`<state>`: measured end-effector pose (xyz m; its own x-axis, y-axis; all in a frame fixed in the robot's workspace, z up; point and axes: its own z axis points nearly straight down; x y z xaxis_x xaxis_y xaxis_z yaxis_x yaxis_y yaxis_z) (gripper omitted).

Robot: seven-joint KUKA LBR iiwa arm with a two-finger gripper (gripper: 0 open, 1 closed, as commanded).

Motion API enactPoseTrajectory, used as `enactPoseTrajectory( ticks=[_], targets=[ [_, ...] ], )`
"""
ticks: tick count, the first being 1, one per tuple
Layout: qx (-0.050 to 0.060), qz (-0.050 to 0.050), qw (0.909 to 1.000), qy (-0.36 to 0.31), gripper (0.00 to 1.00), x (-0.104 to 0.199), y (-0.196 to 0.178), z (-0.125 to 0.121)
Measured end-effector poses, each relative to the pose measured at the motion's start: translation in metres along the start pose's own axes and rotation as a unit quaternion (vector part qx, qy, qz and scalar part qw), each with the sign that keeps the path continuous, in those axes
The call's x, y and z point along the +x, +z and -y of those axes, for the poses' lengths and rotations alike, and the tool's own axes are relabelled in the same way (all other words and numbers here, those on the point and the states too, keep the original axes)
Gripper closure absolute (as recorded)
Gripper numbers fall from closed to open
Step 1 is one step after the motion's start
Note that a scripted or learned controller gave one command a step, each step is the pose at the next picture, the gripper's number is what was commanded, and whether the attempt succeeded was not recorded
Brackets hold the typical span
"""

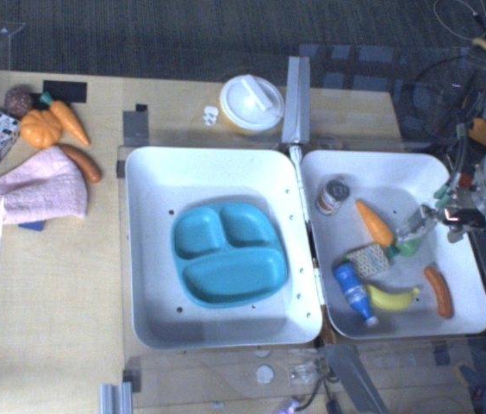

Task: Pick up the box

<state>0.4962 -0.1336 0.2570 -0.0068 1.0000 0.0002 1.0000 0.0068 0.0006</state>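
Observation:
The box (369,260) is small and speckled grey-tan. It lies tilted in the middle of the right bin (398,175), between a carrot (373,222) and a blue bottle (354,292). My gripper (417,222) reaches in from the right edge and hangs over the bin's right half, up and to the right of the box and apart from it. A small green object (406,247) lies just below the gripper tip, beside the box.
The right bin also holds a small can (333,196), a banana (391,297) and a sausage (440,291). A blue divided tray (228,254) sits in the left bin (148,231). Toy food and a pink cloth (38,189) lie on the bench at left; a white lid (252,102) rests behind the bins.

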Motion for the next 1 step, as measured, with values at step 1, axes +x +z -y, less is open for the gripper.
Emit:
enactPoseTrajectory(
  ticks=[1],
  targets=[
    [-0.001, 0.000, 0.9930, -0.118, 0.00, 0.0235, 0.1525, -0.0043]
  ],
)
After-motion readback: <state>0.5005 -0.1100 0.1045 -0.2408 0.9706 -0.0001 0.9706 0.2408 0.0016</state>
